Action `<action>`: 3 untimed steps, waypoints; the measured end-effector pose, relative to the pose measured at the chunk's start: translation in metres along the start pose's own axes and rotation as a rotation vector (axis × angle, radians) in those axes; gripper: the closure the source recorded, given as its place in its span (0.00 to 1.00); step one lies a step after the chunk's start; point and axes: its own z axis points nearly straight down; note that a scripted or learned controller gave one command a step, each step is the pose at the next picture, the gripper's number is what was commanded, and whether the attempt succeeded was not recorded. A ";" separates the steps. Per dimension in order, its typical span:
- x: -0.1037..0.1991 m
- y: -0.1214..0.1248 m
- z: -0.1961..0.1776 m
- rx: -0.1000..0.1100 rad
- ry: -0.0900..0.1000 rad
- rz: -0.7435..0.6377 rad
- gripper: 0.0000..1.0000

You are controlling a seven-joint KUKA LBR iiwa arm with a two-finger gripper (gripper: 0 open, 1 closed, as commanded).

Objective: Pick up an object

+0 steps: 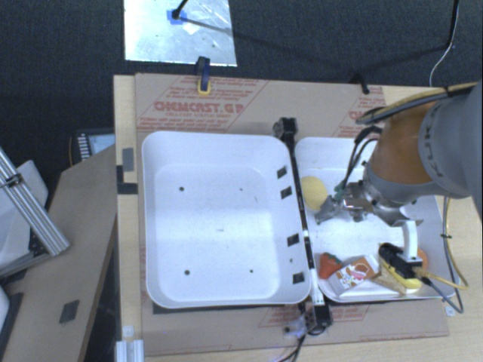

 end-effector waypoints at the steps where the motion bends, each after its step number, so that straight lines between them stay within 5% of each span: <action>1: -0.003 0.002 -0.016 -0.008 -0.003 0.004 1.00; 2: 0.025 0.029 -0.084 -0.014 -0.002 -0.001 1.00; 3: 0.059 -0.001 -0.104 -0.006 -0.001 -0.001 1.00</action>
